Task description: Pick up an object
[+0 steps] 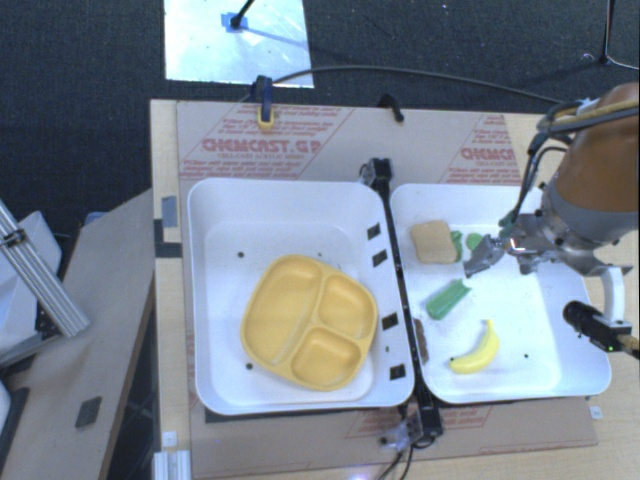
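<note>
The gripper (487,256) is hovering over the right bin (575,373), toward its 12 o'clock side. Its fingers are standing slightly apart and gripping nothing. Candidate objects are lying in that bin: a tan sponge (433,241) at the gripper's 9 o'clock, a small green piece (457,241) between the two, a green block (447,298) at 7 o'clock, and a yellow banana (475,350) at 6 o'clock. A yellow divided tray (309,320) is occupying the left bin (215,298). No pick is completed; descent, closing and lift appear to be remaining.
</note>
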{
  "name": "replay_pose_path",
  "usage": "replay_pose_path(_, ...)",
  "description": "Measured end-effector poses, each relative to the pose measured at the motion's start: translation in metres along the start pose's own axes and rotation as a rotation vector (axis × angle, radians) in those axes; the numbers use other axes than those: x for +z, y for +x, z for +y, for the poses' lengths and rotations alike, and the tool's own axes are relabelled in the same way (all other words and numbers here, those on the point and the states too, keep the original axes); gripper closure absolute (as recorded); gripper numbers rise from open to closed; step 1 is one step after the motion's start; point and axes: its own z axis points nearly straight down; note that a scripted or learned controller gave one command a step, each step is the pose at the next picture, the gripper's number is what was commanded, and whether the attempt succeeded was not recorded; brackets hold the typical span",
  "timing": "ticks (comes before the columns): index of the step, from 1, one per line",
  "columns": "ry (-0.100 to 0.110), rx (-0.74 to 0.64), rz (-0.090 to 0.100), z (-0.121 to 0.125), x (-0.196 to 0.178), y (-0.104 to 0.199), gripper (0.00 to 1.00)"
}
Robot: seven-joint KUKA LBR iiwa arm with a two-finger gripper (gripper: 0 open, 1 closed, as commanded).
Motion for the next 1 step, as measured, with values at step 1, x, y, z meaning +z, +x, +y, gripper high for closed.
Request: replay_pose_path(1, 0.0, 0.001, 0.0, 0.0017, 0.0425, -0.0031, 0.0)
